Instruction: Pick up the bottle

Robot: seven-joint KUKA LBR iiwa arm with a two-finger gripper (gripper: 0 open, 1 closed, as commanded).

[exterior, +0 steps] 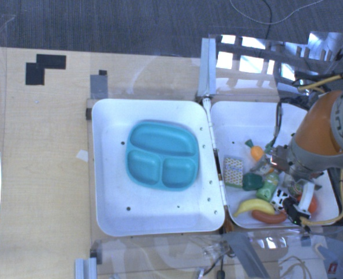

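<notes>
The pale wooden table [38, 173] carries two white bins. The left bin [107, 173] holds a blue divided plate [161, 154] with bare floor all round it. The right bin [241, 121] is crowded at its near end and open at its far end. The arm [318, 133] reaches in from the right with its pincer [279, 176] low over the clutter; I cannot tell whether it is spread or pressed together. The small green bottle [268, 186] lies just left of it, against a dark green piece [252, 182], with a banana [253, 206] on its near side. It looks like light, smooth plastic, likely slippery. I'd grip across its body and lift straight up.
</notes>
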